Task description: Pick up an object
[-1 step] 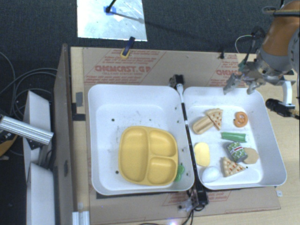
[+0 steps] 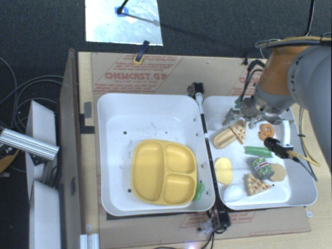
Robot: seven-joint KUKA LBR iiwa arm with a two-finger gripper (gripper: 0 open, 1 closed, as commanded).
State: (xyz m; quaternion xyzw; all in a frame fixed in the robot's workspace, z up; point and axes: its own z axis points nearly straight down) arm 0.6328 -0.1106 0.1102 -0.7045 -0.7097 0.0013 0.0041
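My gripper hangs over the far part of the right bin, just above a tan bread roll and a pizza slice that lie side by side. An orange ring-shaped piece sits just right of it. Nearer the front lie a green bean, a green and white can, a tan cookie, a second pizza slice, a yellow piece and a white egg. Nothing can be seen held.
The left bin holds a yellow divided plate, with a small green item at its right edge. The two bins meet at a ridge. Cardboard lies under both bins.
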